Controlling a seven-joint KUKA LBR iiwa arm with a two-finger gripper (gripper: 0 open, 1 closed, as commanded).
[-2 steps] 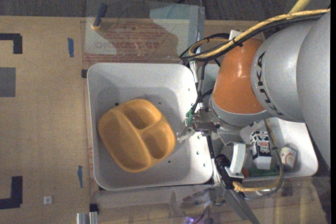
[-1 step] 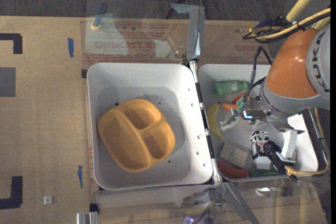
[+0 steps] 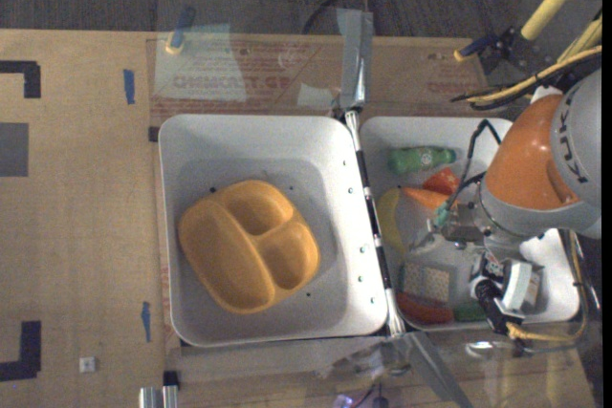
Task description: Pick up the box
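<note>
The box is a small, flat, speckled grey-beige pack lying near the front of the right bin. A red item lies along its front edge. The grey arm with its orange band reaches in from the right and hangs over the middle of this bin. My gripper points down just behind and to the right of the box, and its tip is hidden among cables and the wrist body. Nothing shows as held.
Also in the right bin are a green bottle at the back, an orange-red piece, a yellow item by the left wall and a green bit. The left bin holds an orange divided plate.
</note>
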